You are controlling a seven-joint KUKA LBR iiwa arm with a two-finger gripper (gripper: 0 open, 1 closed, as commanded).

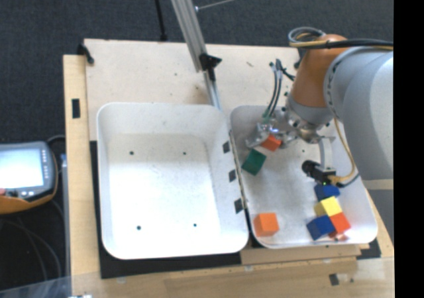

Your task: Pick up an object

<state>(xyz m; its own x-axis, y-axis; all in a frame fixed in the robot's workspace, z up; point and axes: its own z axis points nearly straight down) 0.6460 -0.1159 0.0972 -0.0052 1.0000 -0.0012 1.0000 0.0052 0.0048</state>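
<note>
Two shallow white bins sit side by side on the bench. Left bin [165, 177]: bare floor with a few dark specks. Right bin [291, 187]: one green block [254, 161] near its left wall, one orange block [267, 223] at the near left, and a near-right cluster of two blue blocks [326, 192] [320, 226], one yellow block [328, 207] and one orange-red block [340, 222]. Gripper [268, 136], at the far end of this bin, pinches a small orange block [271, 144], partly hidden by its fingers. Arm [351, 104] is cut off at right.

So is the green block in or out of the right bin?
In. The green block lies on the right bin's floor, near its left wall.
</note>
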